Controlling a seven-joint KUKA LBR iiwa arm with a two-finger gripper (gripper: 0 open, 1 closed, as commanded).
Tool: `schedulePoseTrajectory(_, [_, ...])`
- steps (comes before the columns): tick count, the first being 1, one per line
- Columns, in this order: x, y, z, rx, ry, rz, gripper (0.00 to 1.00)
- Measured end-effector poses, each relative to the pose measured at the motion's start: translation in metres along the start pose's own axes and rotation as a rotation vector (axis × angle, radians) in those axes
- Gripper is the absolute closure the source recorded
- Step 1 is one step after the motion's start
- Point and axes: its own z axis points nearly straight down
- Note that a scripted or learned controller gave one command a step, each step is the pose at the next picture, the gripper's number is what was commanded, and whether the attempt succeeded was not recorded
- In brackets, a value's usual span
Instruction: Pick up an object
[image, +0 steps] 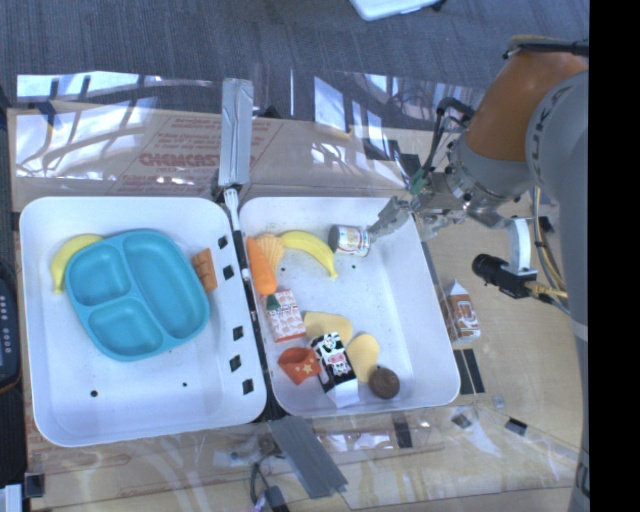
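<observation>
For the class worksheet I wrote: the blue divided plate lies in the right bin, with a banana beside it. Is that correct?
One detail is wrong: the blue divided plate lies in the left bin, not the right one. The camera view shows this. A banana does lie beside it, at its upper left edge.
</observation>
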Motion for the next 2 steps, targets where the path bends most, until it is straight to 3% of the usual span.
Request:
schedulePoseTrajectory(1, [0.079,0.027,0.096,0.006,0.002,-0.105,0.00])
schedulePoseTrajectory(2, [0.088,0.038,0.138,-0.023,-0.011,-0.219,0.00])
